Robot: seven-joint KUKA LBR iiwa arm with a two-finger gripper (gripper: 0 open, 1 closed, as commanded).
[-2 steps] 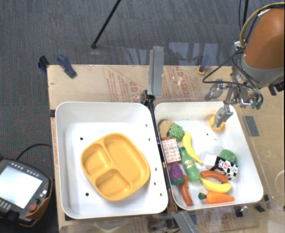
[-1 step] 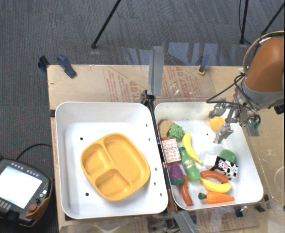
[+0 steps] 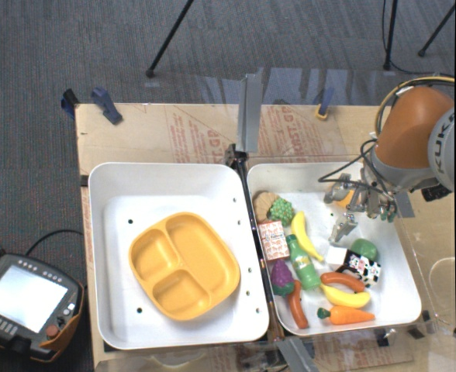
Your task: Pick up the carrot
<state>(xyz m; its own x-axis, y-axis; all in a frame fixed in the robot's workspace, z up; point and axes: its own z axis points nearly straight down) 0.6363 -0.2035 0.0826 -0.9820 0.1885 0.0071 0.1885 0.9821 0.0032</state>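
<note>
The wooden-topped desk [image 3: 174, 134] carries two shallow white plastic bins; the left bin [image 3: 104, 208] holds a yellow divided plastic tray [image 3: 183, 264]; the right bin [image 3: 405, 273] holds the toy food. The grey arm's metal pincer [image 3: 346, 227] hovers above the bin's upper middle, clamped on nothing; whether it stands apart or together I cannot tell. The small orange toy carrot [image 3: 346, 315] lies untouched at the near edge, just below a yellow banana [image 3: 346, 296]; the whole pick seems left to do.
</note>
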